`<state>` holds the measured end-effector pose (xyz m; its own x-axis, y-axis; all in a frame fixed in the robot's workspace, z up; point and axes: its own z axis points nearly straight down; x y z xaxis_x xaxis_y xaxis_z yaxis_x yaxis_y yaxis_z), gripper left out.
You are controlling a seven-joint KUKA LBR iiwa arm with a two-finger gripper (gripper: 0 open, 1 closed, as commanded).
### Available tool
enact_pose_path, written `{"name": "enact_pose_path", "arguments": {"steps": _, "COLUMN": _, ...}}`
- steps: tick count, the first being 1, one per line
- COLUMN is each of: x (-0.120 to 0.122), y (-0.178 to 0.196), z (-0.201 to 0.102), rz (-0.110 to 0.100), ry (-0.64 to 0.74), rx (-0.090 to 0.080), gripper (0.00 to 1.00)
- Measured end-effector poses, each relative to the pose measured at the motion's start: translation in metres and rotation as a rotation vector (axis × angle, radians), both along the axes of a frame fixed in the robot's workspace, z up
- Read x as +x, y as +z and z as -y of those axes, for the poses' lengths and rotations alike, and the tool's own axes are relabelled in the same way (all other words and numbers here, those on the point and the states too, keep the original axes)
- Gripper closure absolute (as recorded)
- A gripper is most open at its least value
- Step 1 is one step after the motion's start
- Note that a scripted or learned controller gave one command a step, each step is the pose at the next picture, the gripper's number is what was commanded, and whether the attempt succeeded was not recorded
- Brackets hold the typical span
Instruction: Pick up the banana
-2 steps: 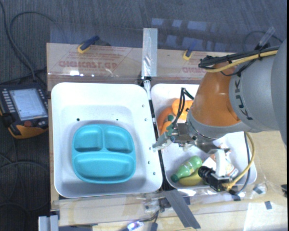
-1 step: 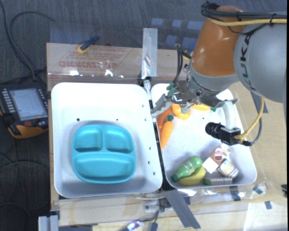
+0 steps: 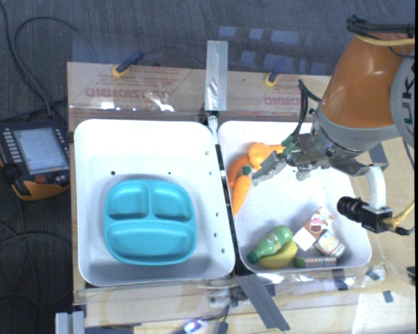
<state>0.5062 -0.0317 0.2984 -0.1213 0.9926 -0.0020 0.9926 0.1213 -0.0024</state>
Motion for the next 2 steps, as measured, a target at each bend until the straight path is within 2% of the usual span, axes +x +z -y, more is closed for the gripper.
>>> {"name": "enact_pose_path", "arguments": {"steps": 1, "x": -0.019, "y": -0.116, "z": 0.053, "rz": -0.003, "ry": -0.068, "rx": 0.002, "gripper": 0.00}}
{"name": "enact_pose_path", "arguments": {"steps": 2, "x": -0.023, "y": -0.201, "z": 0.069, "rz": -0.002, "ry": 0.043, "rx": 0.005, "gripper": 0.00}}
